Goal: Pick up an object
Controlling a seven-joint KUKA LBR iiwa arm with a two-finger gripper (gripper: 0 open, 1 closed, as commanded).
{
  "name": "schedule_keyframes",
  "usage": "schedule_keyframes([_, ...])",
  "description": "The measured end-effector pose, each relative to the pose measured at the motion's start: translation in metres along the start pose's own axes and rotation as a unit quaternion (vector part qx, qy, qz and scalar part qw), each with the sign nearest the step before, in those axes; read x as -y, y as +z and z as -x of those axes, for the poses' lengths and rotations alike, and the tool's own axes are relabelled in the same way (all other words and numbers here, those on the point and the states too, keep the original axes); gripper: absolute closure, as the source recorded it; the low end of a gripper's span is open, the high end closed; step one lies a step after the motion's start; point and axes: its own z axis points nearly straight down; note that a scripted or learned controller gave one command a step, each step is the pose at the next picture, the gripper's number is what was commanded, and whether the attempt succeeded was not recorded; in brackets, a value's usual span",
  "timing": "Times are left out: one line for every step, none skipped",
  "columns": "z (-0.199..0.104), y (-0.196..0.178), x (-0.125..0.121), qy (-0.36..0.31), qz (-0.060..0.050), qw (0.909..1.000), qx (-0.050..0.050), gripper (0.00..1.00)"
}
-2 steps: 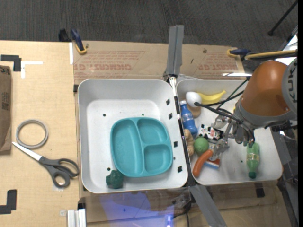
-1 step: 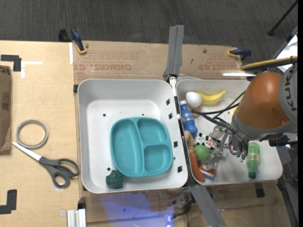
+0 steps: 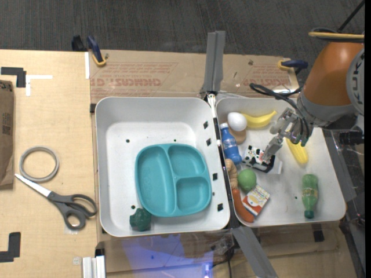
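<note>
Your end effector (image 3: 272, 150) hangs over the right bin (image 3: 324, 213), fingers slightly parted and holding nothing. A small black-and-white toy (image 3: 255, 157) lies just beside its tips, with the green ball (image 3: 247, 179) near below and a banana (image 3: 297, 151) close on the right.

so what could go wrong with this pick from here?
1. The end effector hangs over a crowded patch of the right white bin: the black-and-white toy lies close to the round green ball and the blue bottle, so it may nudge neighbours or pinch two things.
2. The yellow banana and white egg are round and may roll if bumped.
</note>
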Motion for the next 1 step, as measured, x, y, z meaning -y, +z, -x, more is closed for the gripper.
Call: schedule_keyframes([0.0148, 0.0263, -0.0406, 0.044, 0.003, 0.9990, 0.006, 0.00])
